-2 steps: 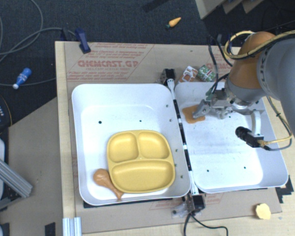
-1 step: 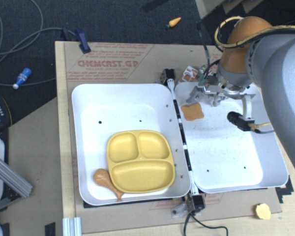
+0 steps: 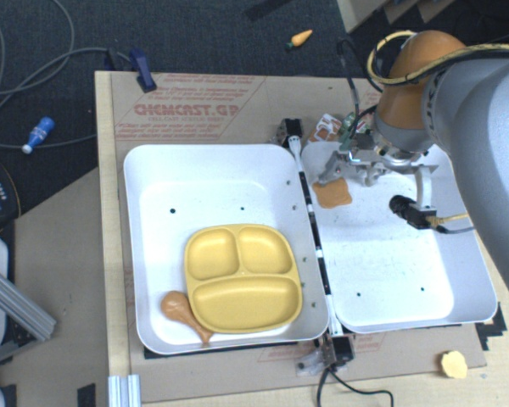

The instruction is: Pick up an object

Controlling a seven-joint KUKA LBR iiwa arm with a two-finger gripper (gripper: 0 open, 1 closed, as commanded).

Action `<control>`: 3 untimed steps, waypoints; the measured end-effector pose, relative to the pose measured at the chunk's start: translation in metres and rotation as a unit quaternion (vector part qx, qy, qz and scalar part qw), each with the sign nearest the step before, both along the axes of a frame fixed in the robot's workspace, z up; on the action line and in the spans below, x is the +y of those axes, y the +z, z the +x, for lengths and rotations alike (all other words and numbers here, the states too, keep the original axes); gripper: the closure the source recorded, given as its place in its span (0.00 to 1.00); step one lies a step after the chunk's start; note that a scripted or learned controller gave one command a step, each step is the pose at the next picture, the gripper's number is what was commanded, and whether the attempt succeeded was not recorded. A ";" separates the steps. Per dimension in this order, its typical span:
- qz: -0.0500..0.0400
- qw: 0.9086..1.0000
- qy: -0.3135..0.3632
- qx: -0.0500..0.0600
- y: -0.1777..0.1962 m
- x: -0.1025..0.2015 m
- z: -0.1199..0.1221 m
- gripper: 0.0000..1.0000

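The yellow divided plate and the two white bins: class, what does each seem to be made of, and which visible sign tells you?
The yellow divided plate looks like moulded plastic with a satin finish: uniform colour, rounded compartment ridges, soft highlights. The left bin and right bin seem thin, smooth white plastic, perhaps formed sheet: rounded corners, a raised rim, faint sheen.

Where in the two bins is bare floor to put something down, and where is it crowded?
Left bin: bare floor behind the yellow tray, toward the far wall; the near part is crowded by the tray and the drumstick. Right bin: the near half is bare; the far corner is crowded by the pincer and the brown piece.
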State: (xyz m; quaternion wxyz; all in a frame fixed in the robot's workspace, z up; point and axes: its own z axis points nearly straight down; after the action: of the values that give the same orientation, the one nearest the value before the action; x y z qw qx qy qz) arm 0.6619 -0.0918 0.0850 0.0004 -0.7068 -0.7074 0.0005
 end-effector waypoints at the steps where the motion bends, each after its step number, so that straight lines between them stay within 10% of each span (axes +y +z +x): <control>1: -0.001 1.000 0.000 -0.002 0.000 -0.008 0.005 0.00; 3: 0.000 1.000 0.000 -0.002 0.000 -0.005 -0.003 0.00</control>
State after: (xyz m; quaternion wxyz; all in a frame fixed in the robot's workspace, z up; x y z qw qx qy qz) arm 0.6590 -0.0968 0.0847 -0.0010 -0.7067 -0.7075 -0.0007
